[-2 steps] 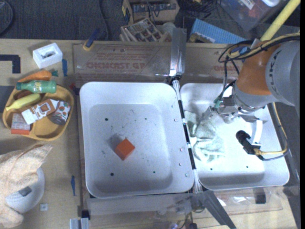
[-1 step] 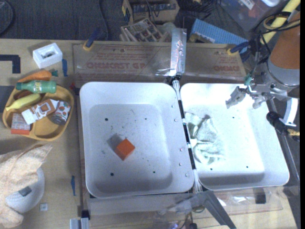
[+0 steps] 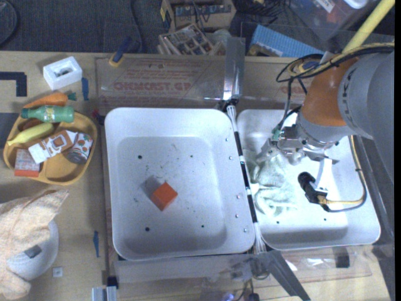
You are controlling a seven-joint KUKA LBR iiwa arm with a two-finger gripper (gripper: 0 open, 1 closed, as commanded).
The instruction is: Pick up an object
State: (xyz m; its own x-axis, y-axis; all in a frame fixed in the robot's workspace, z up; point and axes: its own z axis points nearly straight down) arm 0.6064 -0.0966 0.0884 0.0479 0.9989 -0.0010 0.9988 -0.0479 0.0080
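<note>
Two shallow white bins sit side by side on the desk.

Left bin: one orange block, lying left of the floor's centre and turned cornerwise to the walls. A grey patch touches its upper-left side; whether that is shadow or a second item cannot be told. Dark specks are scattered across the floor around it.

Right bin: a crumpled pale green-white cloth, bunched against the left wall, next to the divide between the bins.

Arm reaches in from the right, its orange band above the wrist. The tool is down in the right bin, at the upper edge of the cloth, touching it or just above it. From this slant I cannot tell whether the tool is spread or pressed together, nor whether any cloth is caught in it. The block is well apart from the tool, in the other bin.

Outside the bins, left side of the desk:
- a yellow bowl holding a green bottle, a banana and small printed packets
- a small white box behind the bowl
- a peach towel at the near-left corner

A clear sheet with red lettering lies behind the left bin.
</note>
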